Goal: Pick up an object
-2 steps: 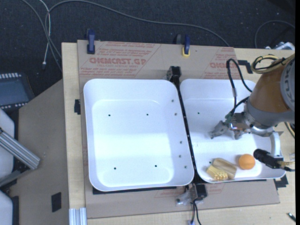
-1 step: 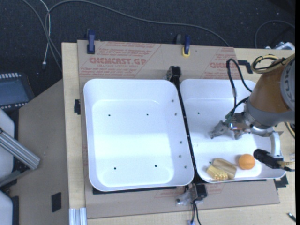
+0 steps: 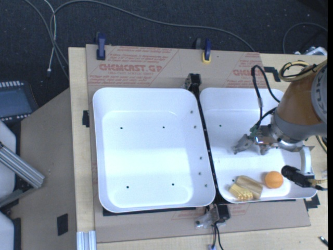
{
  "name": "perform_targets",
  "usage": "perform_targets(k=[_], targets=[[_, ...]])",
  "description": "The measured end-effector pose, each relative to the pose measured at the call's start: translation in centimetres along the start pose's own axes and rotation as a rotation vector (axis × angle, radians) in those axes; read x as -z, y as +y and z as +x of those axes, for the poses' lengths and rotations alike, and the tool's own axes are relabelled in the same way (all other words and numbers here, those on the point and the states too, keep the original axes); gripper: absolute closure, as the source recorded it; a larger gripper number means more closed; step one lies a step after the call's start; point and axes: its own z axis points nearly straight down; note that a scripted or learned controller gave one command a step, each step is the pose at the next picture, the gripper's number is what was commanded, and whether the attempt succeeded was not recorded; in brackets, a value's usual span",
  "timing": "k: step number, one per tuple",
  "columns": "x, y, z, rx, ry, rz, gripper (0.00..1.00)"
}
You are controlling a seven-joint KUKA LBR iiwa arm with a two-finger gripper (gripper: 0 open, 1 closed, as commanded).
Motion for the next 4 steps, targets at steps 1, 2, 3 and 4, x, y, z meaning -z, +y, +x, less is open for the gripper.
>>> perform_targets(k=[1,2,3,4], targets=[[0.0,0.0,0.0,0.0,0.0,0.0,0.0],[0.0,0.0,0.0,0.0,0.0,0.0,0.0],[0.0,0.0,0.0,0.0,0.0,0.0,0.0],[0.0,0.0,0.0,0.0,0.0,0.0,0.0]])
